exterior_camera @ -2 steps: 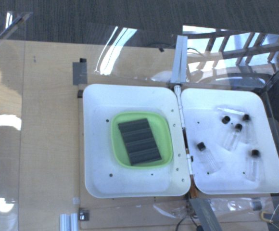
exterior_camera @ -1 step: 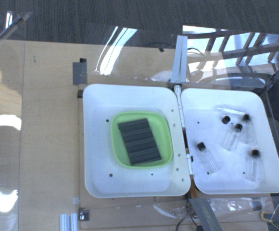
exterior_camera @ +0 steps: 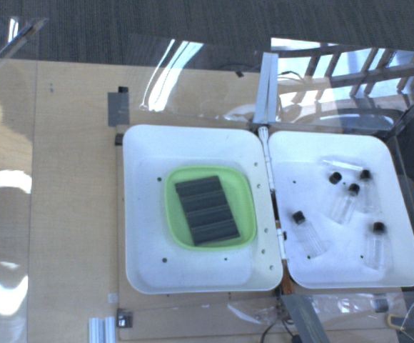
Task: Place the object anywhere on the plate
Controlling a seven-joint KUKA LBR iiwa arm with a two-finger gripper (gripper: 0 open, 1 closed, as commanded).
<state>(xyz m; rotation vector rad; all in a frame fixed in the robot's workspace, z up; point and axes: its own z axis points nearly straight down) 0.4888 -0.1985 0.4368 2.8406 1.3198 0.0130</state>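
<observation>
Green square plate [exterior_camera: 244,206] is seen in the left white bin [exterior_camera: 143,213], bearing a dark ribbed slab [exterior_camera: 205,210]. Clear capped vials [exterior_camera: 308,234] are scattered in the right white bin [exterior_camera: 392,263], their glass bodies hard to make out.

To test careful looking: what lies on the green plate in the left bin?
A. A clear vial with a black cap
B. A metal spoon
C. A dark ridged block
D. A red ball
C: a dark ridged block lies on the green plate; the clear vials lie in the right bin.

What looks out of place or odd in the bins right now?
The clear vials in the right bin lie scattered at different angles. In the left bin, a dark ridged block sits skewed on the green plate.
</observation>
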